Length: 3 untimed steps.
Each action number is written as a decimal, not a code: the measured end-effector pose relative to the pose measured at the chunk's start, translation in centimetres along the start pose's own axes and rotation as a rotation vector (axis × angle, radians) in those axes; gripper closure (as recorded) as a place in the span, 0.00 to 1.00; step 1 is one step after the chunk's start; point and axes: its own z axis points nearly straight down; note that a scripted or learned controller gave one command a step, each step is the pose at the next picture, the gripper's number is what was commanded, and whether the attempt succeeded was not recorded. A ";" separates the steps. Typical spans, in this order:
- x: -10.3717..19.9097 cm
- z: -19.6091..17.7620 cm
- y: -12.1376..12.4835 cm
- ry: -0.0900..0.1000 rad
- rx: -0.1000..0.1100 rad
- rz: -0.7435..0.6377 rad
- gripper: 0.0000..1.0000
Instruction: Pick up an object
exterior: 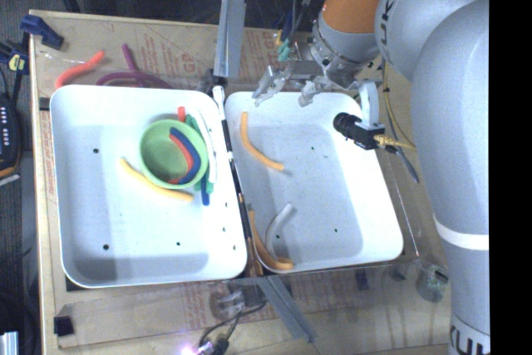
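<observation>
You have a thin, curved orange rubber strip (258,145) lying flat in the right white plastic bin (378,204), near its far left corner. A bent grey tube (281,222) lies nearer the bin's front left, one end raised. Another orange strip (273,258) curls along the bin's front left wall, just beside the grey tube's lower end.

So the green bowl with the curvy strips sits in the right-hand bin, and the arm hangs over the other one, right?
Not quite. The camera view shows the green bowl in the left bin; the arm's gripper hangs over the right bin's far edge.
</observation>
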 end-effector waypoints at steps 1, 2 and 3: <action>-0.2 12.2 -3.9 -0.009 -0.002 -0.103 0.00; -1.9 15.9 -4.5 -0.005 -0.002 -0.107 0.00; -1.9 14.9 -4.5 -0.007 0.001 -0.113 1.00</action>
